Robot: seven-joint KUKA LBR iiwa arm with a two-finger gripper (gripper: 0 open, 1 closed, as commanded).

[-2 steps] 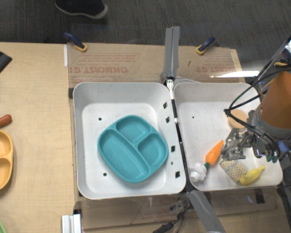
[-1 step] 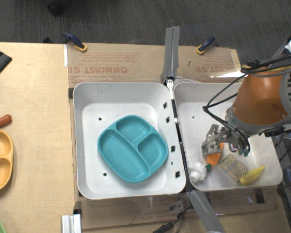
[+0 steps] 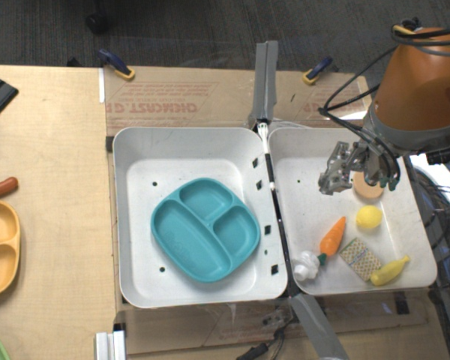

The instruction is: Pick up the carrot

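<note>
Currently, the carrot [image 3: 332, 238] lies ungrasped on the floor of the right bin [image 3: 300, 152], between a yellow lemon [image 3: 369, 217] and a white object [image 3: 305, 267]. The gripper [image 3: 336, 172] hangs above and apart from it; jaw state cannot be determined. Descent, grasp and lift remain.

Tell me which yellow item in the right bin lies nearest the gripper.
The round yellow lemon, just below the gripper. The long yellow banana lies farther off, near the bin's front corner.
</note>
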